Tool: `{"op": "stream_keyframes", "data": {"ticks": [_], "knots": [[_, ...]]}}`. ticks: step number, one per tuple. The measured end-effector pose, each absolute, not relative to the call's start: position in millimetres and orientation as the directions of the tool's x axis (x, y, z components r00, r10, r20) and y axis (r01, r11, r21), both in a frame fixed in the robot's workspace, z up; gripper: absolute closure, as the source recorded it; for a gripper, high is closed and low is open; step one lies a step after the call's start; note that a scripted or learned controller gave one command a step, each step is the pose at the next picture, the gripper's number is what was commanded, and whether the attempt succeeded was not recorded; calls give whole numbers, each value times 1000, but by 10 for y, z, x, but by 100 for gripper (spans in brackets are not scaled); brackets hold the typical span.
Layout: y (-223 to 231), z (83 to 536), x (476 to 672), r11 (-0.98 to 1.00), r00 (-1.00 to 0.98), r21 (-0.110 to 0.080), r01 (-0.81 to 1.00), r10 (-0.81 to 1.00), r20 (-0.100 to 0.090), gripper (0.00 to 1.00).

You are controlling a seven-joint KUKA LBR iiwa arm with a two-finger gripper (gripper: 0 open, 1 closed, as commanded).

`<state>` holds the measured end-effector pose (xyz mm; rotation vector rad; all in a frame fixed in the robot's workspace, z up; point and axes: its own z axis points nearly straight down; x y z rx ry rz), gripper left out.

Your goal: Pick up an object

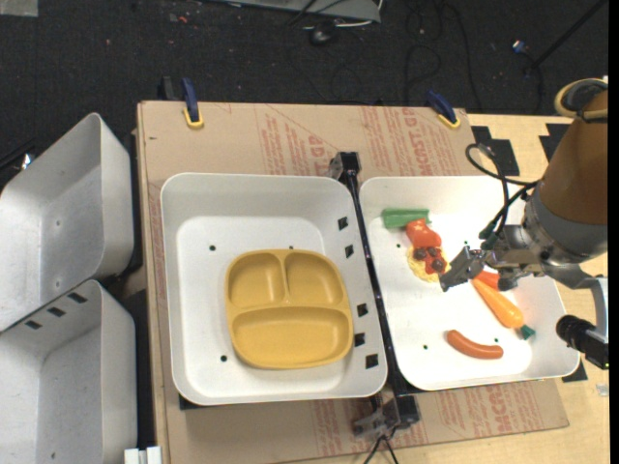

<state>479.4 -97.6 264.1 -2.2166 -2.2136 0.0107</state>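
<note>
Right bin [542, 361]: end effector [456, 271], grip state unreadable, hangs just right of small red-orange toy [424, 244]; carrot [499, 304] lies nearer, diagonal.

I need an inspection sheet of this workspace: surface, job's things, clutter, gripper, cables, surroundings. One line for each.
Surface: bench bearing left bin and right bin.
Job's things: in right bin, green block, red toy, carrot, sausage.
Clutter: yellow divided plate in left bin.
Gripper: gripper low over right bin, beside red toy; grasp unclear.
Cables: black cables on floor behind bench.
Surroundings: dark floor; white bins at left.
</note>
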Motion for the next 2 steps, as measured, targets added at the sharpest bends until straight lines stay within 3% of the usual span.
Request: {"op": "stream_keyframes", "data": {"ticks": [1,2], "knots": [[-975,2689,4812,1,-1,0,1000,1000,0,0],[-1004,2060,4836,-2,2,-5,1000,1000,1,0]]}}
